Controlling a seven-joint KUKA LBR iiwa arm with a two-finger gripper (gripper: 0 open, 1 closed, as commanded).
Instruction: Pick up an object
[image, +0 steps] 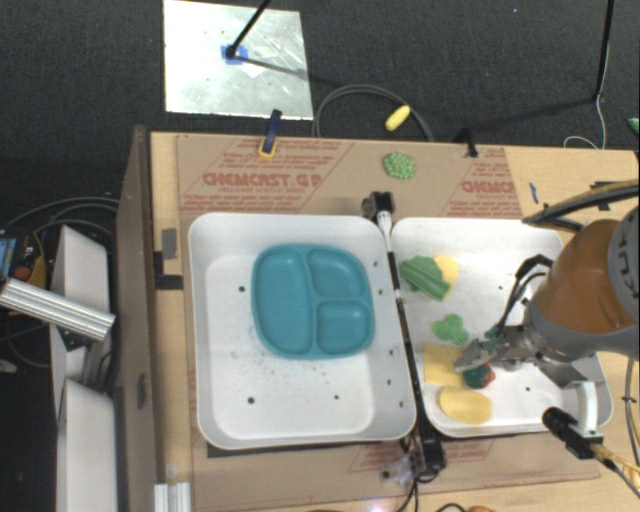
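Observation:
The right bin holds several small things. A ridged green piece lies at its far left, with a yellow piece just behind it. A small green piece sits mid-left. Near the front lie a flat yellow piece and a yellow oval. My gripper is low in this bin, right over a small red and teal object that it partly hides. I cannot tell whether anything is held.
The left bin carries a blue divided plate. A central rim separates the bins. A green round thing lies on the cardboard behind the bins. The arm's orange band covers the right bin's right side.

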